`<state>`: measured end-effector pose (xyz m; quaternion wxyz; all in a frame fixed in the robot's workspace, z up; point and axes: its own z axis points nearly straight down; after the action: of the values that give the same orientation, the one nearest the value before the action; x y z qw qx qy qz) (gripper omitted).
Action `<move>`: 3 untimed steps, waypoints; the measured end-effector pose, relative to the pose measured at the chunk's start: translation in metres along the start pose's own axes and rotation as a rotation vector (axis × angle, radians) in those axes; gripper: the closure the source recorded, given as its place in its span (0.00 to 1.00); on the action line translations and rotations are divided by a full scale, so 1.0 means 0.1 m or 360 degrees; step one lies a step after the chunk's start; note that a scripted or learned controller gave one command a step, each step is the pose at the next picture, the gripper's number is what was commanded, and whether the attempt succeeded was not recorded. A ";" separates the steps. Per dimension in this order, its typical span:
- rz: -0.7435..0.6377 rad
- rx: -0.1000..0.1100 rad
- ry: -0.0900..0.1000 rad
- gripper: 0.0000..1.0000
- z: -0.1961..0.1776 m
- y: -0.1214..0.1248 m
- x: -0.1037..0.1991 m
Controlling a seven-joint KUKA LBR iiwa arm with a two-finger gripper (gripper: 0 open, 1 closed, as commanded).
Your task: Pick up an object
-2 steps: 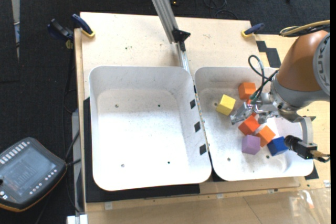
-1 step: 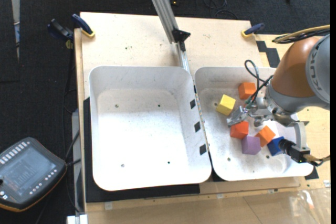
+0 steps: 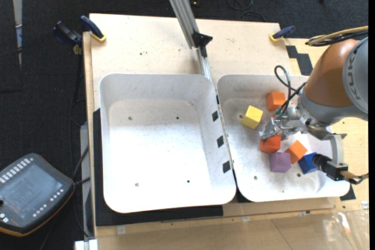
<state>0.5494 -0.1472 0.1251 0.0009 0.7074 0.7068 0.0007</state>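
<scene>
The claw (image 3: 274, 130) is hanging low in the right bin (image 3: 234, 96), at the right of the frame, just above a red-orange block (image 3: 270, 144); I cannot tell whether it is open or closed. The blocks are crowding together, so I judge it is risking a nudge or a pinch on two at once. Around it are lying an orange block (image 3: 275, 100), a yellow block (image 3: 252, 116), a purple block (image 3: 280, 161), a smaller orange block (image 3: 297, 150) and a blue block (image 3: 306, 163). The left bin (image 3: 111, 91) is sitting beside it on the surface (image 3: 146, 44).
</scene>
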 end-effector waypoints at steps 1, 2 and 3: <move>-0.0005 -0.0003 -0.0001 1.00 -0.50 -0.08 0.04; -0.0005 -0.0007 -0.0003 1.00 -1.12 -0.11 0.00; -0.0006 -0.0005 -0.0003 1.00 -1.50 -0.09 0.00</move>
<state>0.5401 -0.1475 0.2749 0.0026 0.7060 0.7082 0.0012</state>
